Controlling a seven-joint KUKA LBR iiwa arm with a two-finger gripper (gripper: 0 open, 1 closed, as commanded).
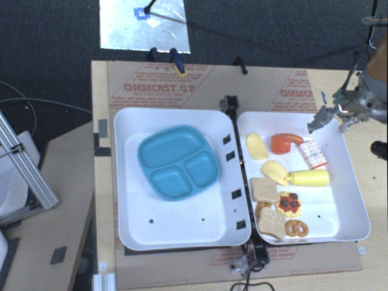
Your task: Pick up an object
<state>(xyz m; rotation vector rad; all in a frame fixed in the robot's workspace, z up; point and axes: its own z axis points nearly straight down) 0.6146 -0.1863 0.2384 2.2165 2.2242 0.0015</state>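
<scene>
Worktop (285,80) carried two shallow white bins side by side. Left bin (130,123) held a blue sectioned tray (177,161), alone. Right bin (351,180) held all the candidate objects, clustered from its centre towards the near-left corner. Arm (371,83) reached in from the right, its end effector (332,119) hanging over the right bin's far-right corner with fingers apart and nothing between them. Candidates, larger first: yellow bottle (308,177) lying on its side, mid-bin; bread slices (265,190) and (273,222) near the left wall; red piece (285,142) and a small red-and-white packet (312,154), the two nearest the end effector, just beside each other; pale yellow piece (257,145); pretzel (296,228) at the near edge. Judgement: the packet or the yellow bottle offered the cleanest grasp, each with free bin floor on the arm's side. For the bottle, fingers ought to straddle its short width, across the long axis, and descend squarely. The stacked bread corner looked risky: flat pieces, touching neighbours, close to the wall.
</scene>
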